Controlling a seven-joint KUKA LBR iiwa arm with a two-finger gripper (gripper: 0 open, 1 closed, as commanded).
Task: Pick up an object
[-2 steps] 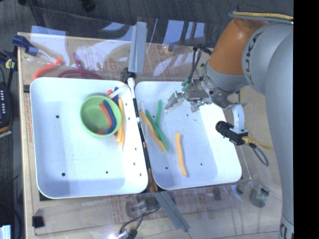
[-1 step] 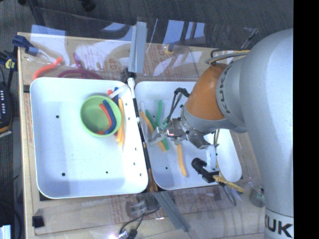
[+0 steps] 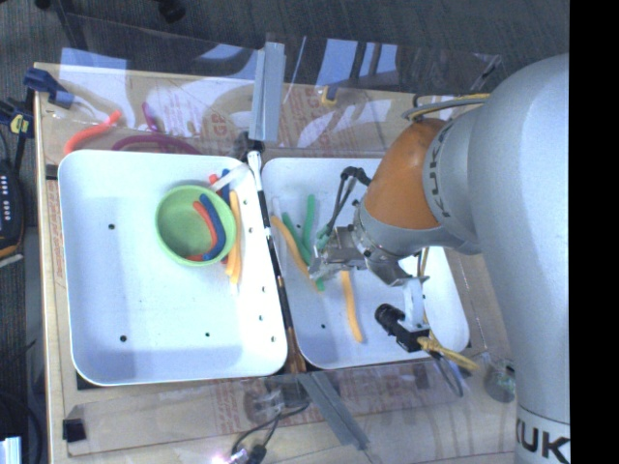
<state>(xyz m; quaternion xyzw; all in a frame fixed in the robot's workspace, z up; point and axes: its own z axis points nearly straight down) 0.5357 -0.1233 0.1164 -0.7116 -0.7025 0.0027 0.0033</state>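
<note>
My gripper [image 3: 327,264] hangs low over the left half of the right bin [image 3: 440,303], with the grey arm and its orange band coming in from the right. Just under and left of it lie two green sticks [image 3: 309,228] and a long orange stick [image 3: 288,244]. A short orange piece [image 3: 317,281] sits right at the gripper's tip; whether it is held cannot be made out. Another orange stick [image 3: 354,313] lies below the gripper on the bin floor.
The left bin [image 3: 116,298] holds a green bowl [image 3: 184,222] with red and blue curved pieces inside, and an orange stick [image 3: 234,249] beside it along the bin's right wall. The wall between the bins runs close to the gripper's left.
</note>
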